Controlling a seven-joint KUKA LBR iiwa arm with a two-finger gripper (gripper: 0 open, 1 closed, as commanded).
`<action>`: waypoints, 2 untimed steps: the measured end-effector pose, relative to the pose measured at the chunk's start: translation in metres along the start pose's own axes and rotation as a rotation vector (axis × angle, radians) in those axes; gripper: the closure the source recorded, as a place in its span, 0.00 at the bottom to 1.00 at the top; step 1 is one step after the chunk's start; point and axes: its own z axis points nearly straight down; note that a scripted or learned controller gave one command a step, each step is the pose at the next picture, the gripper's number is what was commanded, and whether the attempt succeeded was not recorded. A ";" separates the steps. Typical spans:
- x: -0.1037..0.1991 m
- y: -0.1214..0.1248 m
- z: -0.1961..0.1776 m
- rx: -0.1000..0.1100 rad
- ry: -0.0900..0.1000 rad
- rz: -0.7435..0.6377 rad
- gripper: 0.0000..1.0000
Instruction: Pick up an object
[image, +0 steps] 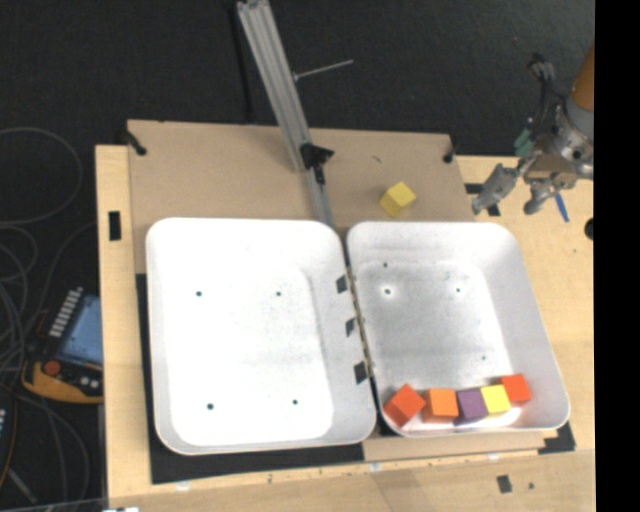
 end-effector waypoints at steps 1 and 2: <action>0.051 -0.011 0.082 0.006 0.005 0.005 0.00; 0.094 -0.044 0.127 0.005 0.004 0.006 0.00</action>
